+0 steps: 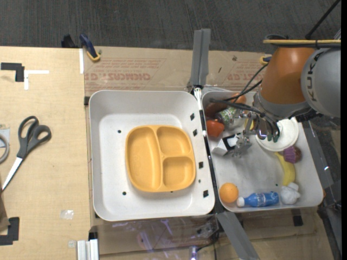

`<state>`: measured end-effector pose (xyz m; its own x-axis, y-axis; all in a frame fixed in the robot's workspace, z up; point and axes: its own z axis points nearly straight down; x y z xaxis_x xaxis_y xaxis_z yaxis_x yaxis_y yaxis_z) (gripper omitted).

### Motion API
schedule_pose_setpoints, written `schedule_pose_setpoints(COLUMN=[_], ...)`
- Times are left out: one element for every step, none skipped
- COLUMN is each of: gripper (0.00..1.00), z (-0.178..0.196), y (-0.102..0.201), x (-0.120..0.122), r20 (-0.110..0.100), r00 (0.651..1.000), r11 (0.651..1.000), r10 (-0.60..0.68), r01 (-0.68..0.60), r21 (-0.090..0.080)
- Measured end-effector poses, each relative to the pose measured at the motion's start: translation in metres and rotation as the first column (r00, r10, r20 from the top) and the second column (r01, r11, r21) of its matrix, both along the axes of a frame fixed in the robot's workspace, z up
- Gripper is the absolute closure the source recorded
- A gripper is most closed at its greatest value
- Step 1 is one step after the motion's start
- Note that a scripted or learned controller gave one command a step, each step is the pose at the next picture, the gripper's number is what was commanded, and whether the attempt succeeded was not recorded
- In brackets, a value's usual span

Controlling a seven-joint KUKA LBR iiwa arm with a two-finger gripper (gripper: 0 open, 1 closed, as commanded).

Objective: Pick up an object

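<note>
1. White plastic bins are being shown side by side on the bench; the left bin is holding a yellow divided plate in its middle.
2. The right bin is being reached into by the grey arm from the right side.
3. The gripper is being kept low over the upper left part of the right bin, near a red ball.
4. Whether the jaws are released or clenched cannot be told, and no object is being seen between them.
5. An orange ball, a blue bottle, a banana and a purple object are lying along the lower and right parts of the right bin, apart from the gripper.
6. Scissors are lying on the bench, well apart to the left.
</note>
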<state>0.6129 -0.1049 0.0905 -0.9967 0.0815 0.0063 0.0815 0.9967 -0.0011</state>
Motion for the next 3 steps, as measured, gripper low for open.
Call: schedule_pose_setpoints(gripper=[0.0, 0.0, 0.0], z=[-0.002, 0.001, -0.002], y=[-0.008, -0.112, -0.108], x=[0.025, 0.012, 0.022], r20=[-0.03, 0.001, -0.037], r00=[0.996, 0.984, 0.956], r11=[0.997, 0.984, 0.957], r10=[0.078, -0.176, -0.291], r01=[-0.078, 0.176, 0.291], r21=[0.005, -0.001, -0.004])
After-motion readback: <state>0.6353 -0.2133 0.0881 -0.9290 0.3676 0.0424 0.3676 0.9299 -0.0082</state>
